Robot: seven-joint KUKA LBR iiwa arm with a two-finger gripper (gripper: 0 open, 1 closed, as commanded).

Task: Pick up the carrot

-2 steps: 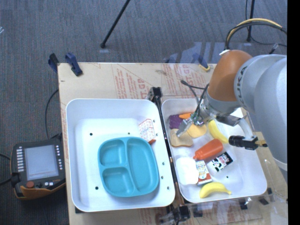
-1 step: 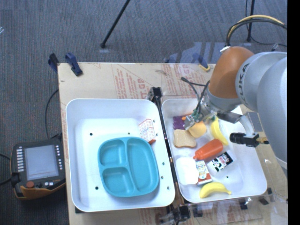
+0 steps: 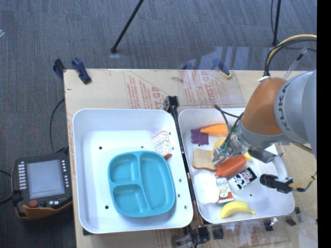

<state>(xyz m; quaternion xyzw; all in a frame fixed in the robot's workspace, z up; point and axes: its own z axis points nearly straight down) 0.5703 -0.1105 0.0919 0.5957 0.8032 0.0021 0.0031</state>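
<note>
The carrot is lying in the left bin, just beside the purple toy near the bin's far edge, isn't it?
Not quite: the bin is wrong. The camera view shows the carrot lying in the right bin, just beside the purple toy near that bin's far edge. The left bin holds the blue divided plate instead.

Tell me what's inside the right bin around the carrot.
The right bin holds the carrot, a purple piece, toast, a red sausage and a banana. The arm covers the rest.
</note>
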